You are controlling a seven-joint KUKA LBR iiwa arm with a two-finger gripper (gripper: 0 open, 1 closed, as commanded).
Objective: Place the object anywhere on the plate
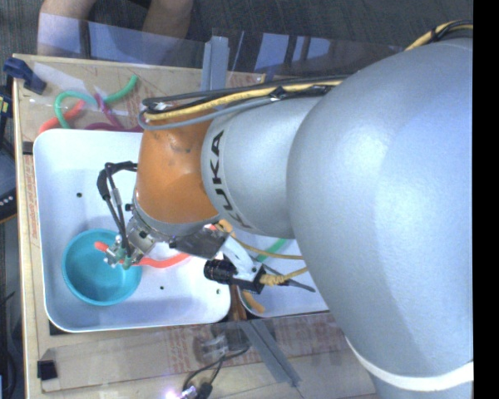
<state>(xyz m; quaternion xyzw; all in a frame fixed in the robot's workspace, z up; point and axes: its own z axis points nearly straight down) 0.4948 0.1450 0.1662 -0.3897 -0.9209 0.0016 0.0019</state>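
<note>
One gripper hangs over the right rim of the blue plate in the left bin. An orange-red object lies just right of it, long axis crosswise, off the plate. Whether it is held cannot be told.

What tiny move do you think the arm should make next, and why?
Probably let go and lift away: the tool sits at the right edge of the round blue plate, and the thin orange-red object beside it trails off the plate to the right.
</note>
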